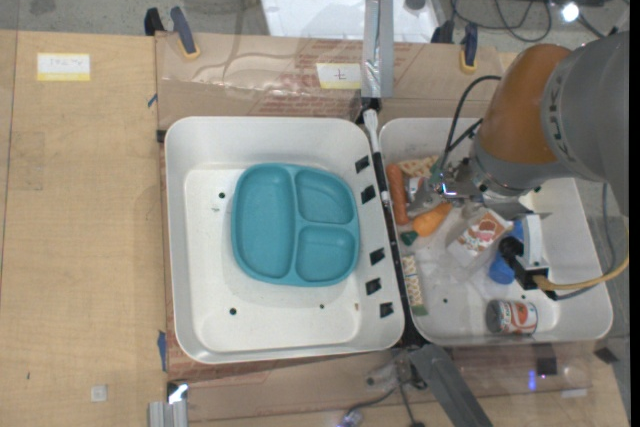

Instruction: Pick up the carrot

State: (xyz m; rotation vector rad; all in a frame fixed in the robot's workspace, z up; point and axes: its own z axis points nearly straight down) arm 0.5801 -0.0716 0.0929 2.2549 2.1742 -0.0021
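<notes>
Camera view looks down on two white bins side by side. In the left bin [190,245] lies a teal divided plate [296,223] with three compartments, flat on the floor of the bin. The right bin [590,315] holds a clutter of small things: the carrot [430,219], orange, lying near the bin's left wall; a reddish-brown stick-like item [398,192] just beside it toward the divider; a clear packet with red print [478,235]; a blue item [503,267]; and a small can [511,317] on its side near the front edge. The gripper [447,187] is low over the bin just above the carrot, but whether its jaws are parted or closed, or touching the carrot, cannot be made out.
</notes>
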